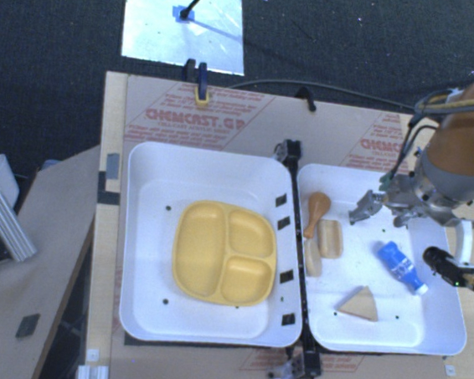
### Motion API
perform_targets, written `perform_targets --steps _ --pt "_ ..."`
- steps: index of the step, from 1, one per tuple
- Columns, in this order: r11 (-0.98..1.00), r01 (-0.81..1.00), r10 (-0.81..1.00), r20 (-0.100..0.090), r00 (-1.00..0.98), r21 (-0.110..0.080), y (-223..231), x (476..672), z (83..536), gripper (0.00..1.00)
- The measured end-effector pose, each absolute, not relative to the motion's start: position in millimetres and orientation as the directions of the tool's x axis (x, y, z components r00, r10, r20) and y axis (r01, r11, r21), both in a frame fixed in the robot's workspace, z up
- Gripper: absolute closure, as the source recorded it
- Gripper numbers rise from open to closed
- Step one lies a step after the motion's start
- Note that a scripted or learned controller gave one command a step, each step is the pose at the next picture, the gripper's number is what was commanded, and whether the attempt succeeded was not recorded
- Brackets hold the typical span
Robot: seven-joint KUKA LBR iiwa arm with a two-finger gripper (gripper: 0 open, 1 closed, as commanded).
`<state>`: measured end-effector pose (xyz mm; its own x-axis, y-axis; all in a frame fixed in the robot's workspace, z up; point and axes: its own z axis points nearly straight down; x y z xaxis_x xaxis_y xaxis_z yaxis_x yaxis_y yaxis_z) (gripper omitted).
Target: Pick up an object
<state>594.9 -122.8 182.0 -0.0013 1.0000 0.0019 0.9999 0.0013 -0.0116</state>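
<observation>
Two white bins sit side by side on the counter (228,112). The left bin (158,176) carries a yellow divided plate (224,252), lying flat near its middle. The right bin (441,328) carries four loose things: a wooden spoon (316,211) at its left wall, bowl toward the far side; a pale wooden block (330,238) touching the spoon's right flank; a tan wedge (360,304) toward the near side; a small blue bottle (401,266) lying on its side, tilted, right of centre

The arm comes in from the right, and the pincer (387,204) hangs over the far part of the right bin, above and between the block and the bottle. Fingers (365,208) look spread apart with nothing between them; no object is held

Judgement on candidates: the bottle is nearest to the pincer. Likely light, stiff plastic, smooth and round, so it may roll or squirt out; take it across the body at mid-length, jaws square to its long axis. Block is stiff, flat-sided, light, an easier grip across its narrow width, but the spoon crowds its left side. Wedge has sloping faces, likely to slip. Spoon lies low and close to the wall, awkward

Step in hand: approach, target not yet committed
</observation>
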Motion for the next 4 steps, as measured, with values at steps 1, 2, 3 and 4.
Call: perform_targets --steps 1,2,3,4 --pt "0.003 1.0 1.0 0.0 -0.003 0.002 -122.6 598.0 189.1 0.0" --pt "0.002 1.0 1.0 0.001 -0.002 -0.003 -116.8 589.0 138.8 0.0" --pt "0.0 1.0 1.0 0.0 0.0 0.003 -116.8 590.2 89.0 0.0" --pt "0.001 1.0 1.0 0.0 -0.001 0.009 -116.3 592.6 103.4 1.0"
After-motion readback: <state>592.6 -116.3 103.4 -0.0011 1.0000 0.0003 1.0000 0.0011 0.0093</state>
